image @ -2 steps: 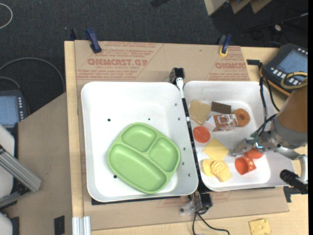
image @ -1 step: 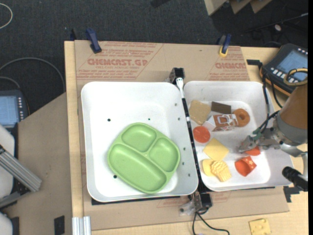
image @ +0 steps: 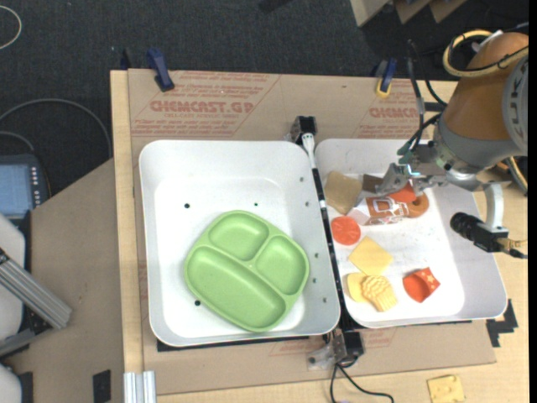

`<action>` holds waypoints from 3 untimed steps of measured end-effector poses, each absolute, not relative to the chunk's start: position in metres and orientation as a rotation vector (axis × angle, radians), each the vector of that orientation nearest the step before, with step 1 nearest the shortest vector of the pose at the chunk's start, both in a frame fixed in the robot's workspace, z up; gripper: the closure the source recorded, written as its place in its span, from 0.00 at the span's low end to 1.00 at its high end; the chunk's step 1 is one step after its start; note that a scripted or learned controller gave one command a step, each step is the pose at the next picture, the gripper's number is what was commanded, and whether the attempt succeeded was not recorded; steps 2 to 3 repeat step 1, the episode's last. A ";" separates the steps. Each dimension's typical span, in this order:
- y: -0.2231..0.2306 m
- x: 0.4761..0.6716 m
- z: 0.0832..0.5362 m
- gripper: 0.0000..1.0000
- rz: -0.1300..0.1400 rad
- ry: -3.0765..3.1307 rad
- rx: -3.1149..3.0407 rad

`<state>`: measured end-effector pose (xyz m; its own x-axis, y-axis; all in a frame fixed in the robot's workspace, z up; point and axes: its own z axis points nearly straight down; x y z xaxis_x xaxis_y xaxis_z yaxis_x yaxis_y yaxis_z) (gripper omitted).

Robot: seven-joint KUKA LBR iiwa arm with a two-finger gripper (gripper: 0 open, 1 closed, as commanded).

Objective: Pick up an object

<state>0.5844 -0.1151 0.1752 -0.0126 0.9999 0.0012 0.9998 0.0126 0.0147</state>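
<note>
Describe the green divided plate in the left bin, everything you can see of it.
The green divided plate is a pale lime tray that looks like matte plastic, with rounded corners and raised ridges splitting it into three compartments: one long one and two smaller ones. All three hold nothing. It lies flat and right side up on the floor of the left white bin, turned at a slant to the bin's walls, toward the near right corner. It touches nothing but the bin's floor.

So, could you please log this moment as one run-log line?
arm: over right bin | tool: low among toy food at bin's far end | green tray: left bin
</note>
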 end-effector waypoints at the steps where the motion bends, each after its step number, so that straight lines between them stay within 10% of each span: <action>1: -0.041 0.579 0.226 1.00 0.012 2.229 2.209; 3: -0.041 0.579 0.226 1.00 0.012 2.229 2.209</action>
